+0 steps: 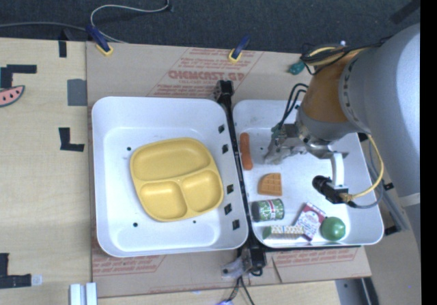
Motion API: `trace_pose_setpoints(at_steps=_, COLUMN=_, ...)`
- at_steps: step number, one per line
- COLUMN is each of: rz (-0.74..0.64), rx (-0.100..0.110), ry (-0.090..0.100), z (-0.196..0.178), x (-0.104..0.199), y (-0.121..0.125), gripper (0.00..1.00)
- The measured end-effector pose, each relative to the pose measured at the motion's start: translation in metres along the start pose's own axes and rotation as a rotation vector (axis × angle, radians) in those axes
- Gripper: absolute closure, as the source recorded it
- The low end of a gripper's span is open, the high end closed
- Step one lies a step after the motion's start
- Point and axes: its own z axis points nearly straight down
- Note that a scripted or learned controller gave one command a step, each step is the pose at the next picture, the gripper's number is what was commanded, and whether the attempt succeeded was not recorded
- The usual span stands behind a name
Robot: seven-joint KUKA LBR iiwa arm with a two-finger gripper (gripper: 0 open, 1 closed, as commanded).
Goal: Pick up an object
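While the gripper (276,150) hung over the right bin (355,235), jaws unreadable, the hot dog (245,151) lay at nine o'clock from it: light, soft, probably slick; best pinched across its narrow middle.

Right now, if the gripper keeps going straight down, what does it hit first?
Likely the bare floor of the right bin. The gripper sits between the hot dog and the waffle, apparently over neither, though depth is unclear from this slanted view.

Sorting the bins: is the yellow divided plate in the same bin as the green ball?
No: the yellow divided plate lies in the left bin, the green ball in the right bin.
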Motion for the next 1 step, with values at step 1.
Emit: trace_pose_setpoints(at_steps=1, rz=0.0, rx=0.0, ry=0.0, z=0.0001, x=0.0001, y=0.0, gripper=0.0)
